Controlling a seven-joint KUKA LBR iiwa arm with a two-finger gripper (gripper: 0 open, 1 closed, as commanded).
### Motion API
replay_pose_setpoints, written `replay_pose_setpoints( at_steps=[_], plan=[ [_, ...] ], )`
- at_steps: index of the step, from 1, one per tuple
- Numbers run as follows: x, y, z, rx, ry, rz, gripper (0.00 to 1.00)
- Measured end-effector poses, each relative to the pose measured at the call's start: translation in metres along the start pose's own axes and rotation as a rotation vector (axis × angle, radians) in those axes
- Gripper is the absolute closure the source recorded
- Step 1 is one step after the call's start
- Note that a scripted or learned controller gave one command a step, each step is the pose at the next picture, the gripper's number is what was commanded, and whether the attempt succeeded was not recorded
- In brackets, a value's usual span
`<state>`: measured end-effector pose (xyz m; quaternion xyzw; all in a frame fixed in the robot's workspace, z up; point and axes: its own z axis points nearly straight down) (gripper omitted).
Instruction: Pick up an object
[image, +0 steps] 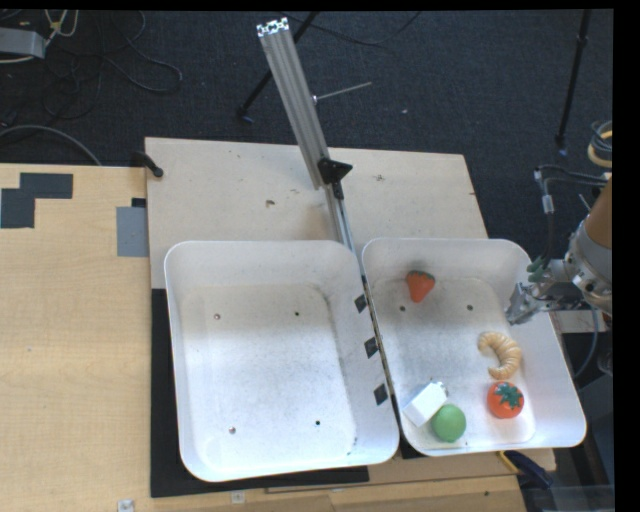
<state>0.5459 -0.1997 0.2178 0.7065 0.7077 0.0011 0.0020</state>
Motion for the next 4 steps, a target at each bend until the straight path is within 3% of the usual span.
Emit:
replay_pose_setpoints(
  at_steps=[1, 3, 4],
  plan=[
    [-0.001, 0.001, -0.053, 0.0, 0.0, -0.001, 1.0],
    [0.098, -0.009, -0.056, 0.008, 0.004, -0.002, 1.0],
    [0.152, -0.017, -0.04, 0.01, 0.004, -0.003, 1.0]
  ],
)
